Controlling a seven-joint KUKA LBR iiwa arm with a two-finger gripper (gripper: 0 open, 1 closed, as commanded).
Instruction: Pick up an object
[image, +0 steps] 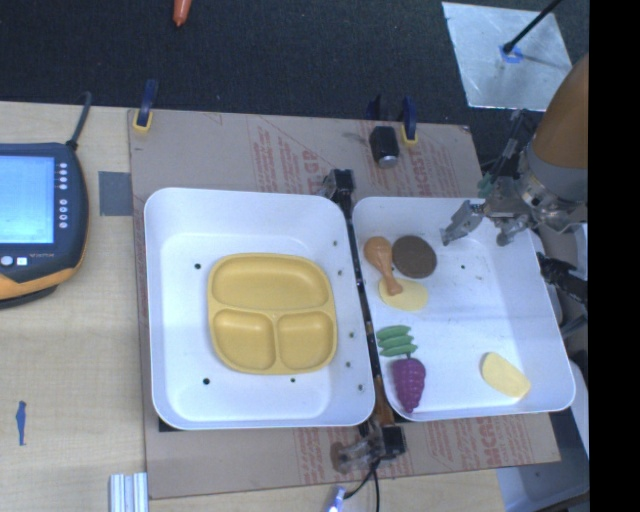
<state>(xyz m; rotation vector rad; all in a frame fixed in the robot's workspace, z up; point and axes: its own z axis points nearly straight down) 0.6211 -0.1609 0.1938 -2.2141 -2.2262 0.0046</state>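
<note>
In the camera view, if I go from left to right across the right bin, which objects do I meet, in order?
Drumstick → green beans → purple grapes → yellow piece. I leave out the brown disc and the pale yellow piece under it, because they overlap the others.

Brown cookie (413, 257), drumstick (380, 260), green beans (395, 340), purple grapes (407, 381) and yellow wedge (505, 375) lie in the right bin (500, 300)

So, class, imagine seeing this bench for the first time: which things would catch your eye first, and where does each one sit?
The yellow divided tray stands out most, sitting alone in the middle of the left bin. Next come the toy foods along the right bin's left side: a drumstick, a brown disc, green pea pods and purple grapes, plus a yellow piece near its front right corner. The gripper hangs over that bin's far edge.
</note>
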